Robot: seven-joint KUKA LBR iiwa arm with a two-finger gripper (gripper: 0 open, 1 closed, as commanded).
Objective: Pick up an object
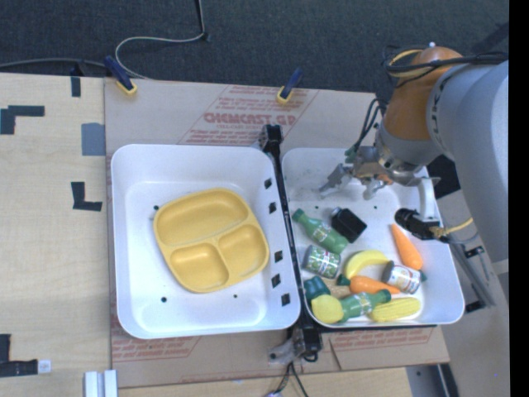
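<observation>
Reaching in from the right side of the frame, the arm [438, 98] holds its gripper [354, 182] over the upper part of the right bin [456, 300]. The two fingers [332, 179] are spread wide apart and point down to the white floor of the bin; nothing is between them and they touch no object.

The objects lie lower in the same bin, apart from the gripper. A small black block [348, 223] is the nearest, just below the fingers. Left of it lies a green bottle [321, 231], and under that a small can [322, 261]. A banana [366, 262] is in the middle, with a carrot [369, 285] touching it from below. A second carrot [406, 246] lies at the right, above another can [402, 279]. Along the lower edge are a lemon [326, 308] and a corn cob [397, 308].

In the left bin [132, 246] rests a yellow divided plate [211, 238]
</observation>
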